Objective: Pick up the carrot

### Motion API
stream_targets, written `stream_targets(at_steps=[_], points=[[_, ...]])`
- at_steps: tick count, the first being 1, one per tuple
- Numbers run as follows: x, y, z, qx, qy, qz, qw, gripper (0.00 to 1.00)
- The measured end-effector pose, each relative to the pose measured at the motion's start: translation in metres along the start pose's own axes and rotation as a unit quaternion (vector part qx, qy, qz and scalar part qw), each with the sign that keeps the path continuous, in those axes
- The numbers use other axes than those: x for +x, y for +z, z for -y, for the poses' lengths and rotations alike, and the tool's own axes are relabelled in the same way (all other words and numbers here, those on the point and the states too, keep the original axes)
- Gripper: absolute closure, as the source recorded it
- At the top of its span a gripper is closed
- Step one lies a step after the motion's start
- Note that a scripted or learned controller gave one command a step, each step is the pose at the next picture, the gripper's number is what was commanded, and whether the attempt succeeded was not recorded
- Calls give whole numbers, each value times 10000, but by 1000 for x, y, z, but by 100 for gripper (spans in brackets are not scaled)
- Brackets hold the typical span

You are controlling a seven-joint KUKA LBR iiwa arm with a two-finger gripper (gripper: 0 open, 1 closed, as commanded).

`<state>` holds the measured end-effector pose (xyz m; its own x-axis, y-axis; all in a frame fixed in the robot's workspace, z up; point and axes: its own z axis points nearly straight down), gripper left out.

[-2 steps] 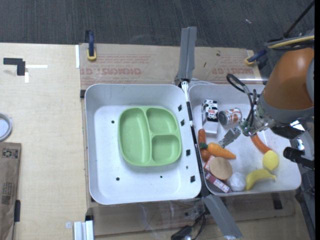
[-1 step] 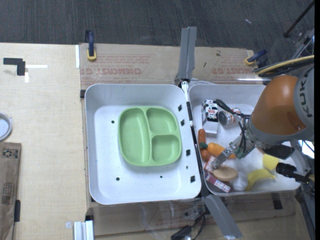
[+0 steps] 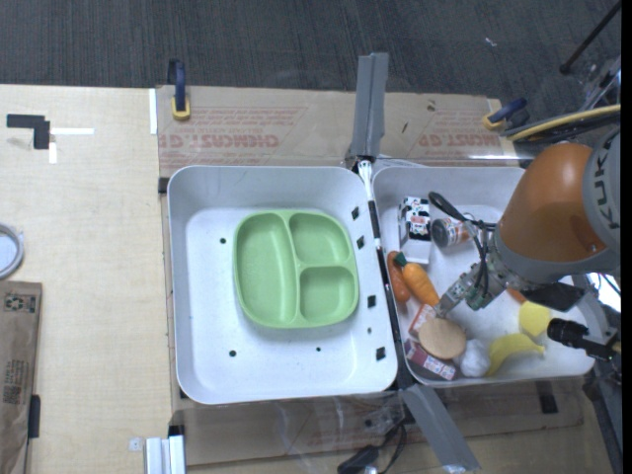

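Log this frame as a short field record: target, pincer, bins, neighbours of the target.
target: carrot, lying at the left side of the right bin
pincer: pincer low over the right bin, just right of the carrot, no item seen between its fingers
left bin: left bin holds a green divided plate
neighbours: round bun below the carrot; banana further right

matt green plastic tray (image 3: 296,268), glossy carrot (image 3: 419,281)
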<state>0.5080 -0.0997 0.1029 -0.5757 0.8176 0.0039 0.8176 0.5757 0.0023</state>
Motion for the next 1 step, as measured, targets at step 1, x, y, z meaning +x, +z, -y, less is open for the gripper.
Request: stream_targets(at_steps=[1], points=[[23, -86, -31, 28, 1075, 13, 9942, 100]])
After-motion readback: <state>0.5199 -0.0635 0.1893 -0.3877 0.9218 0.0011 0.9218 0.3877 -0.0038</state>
